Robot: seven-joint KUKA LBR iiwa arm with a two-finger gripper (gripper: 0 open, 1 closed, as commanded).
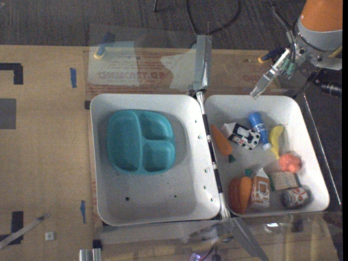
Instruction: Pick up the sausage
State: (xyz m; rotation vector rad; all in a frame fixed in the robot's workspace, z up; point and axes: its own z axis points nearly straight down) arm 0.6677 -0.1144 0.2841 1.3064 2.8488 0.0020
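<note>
Camera view: the sausage [239, 194], a stubby orange-brown piece, lies in the right bin [311, 145]. It is well away from the jaws, at the side of the bin farthest from them and a little to the picture's left of their tip. It rests apart from them, with nothing gripping it.

A small printed carton [260, 192] touches the sausage on its right side. Beyond that are a brown woven-looking piece [283, 179] and a can [295, 197] lying on its side. A bit of green [247, 173] sits at the sausage's upper end.

Nearer the jaws lie an orange carrot [220, 140], a black-and-white patterned piece [242, 136], a blue bottle [257, 128], a yellow banana [277, 139] and a pinkish-orange lump [290, 162].

The jaws hang just beyond the right bin's far rim, slanting down towards the picture's left from the arm [321, 15]. I cannot tell whether they are open or closed.

Left of the jaws, across the divider, the left bin [163, 200] holds a teal compartment tray [140, 141]. Both bins sit on the worktop [43, 145].
</note>
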